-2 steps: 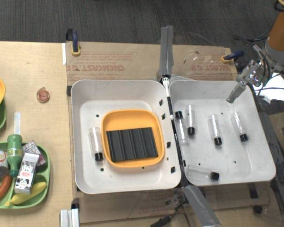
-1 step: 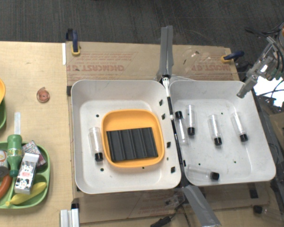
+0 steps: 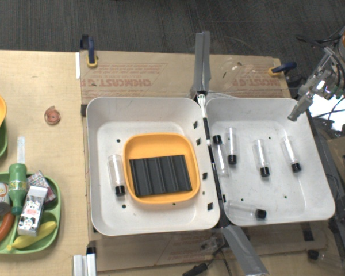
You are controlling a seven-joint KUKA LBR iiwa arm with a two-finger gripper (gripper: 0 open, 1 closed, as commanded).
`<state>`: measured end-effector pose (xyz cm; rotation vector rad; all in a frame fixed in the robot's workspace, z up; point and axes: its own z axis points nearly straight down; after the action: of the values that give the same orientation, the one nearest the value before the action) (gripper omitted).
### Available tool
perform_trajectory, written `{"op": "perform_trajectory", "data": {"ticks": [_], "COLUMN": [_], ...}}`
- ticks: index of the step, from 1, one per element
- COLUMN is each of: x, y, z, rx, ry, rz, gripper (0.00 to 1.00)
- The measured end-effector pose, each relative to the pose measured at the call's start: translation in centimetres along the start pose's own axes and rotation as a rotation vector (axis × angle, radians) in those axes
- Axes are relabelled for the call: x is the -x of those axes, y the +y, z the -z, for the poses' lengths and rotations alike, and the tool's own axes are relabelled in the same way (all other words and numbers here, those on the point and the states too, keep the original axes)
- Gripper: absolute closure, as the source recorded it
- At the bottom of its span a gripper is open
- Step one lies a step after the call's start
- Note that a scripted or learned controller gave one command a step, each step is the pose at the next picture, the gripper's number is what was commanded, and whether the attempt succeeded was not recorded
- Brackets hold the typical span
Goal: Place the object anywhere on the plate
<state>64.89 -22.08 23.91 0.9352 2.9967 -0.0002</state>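
Five tubes [image 3: 263, 157] right bin [image 3: 310, 209], one tube [image 3: 115, 175] beside orange plate [image 3: 160, 143], gripper [image 3: 302, 107] state unclear

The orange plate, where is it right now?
The orange plate sits in the left white bin, holding a black ridged block. A clear tube lies just left of it.

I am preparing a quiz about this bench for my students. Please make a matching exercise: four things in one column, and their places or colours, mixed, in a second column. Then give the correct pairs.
Things:
1. orange plate
2. black ridged block
3. tube with black cap
4. clamp

Places:
A. on the cardboard, behind the left bin
B. lying on the plate
C. in the middle of the left bin
D. in the left bin, left of the plate

Pairs: 1-C, 2-B, 3-D, 4-A
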Motion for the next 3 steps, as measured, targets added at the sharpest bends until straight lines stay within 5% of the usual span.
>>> {"op": "perform_trajectory", "data": {"ticks": [3], "x": [0.3], "y": [0.2], "z": [0.1], "rx": [0.000], "ry": [-0.001], "rz": [0.197], "gripper": [0.00]}}
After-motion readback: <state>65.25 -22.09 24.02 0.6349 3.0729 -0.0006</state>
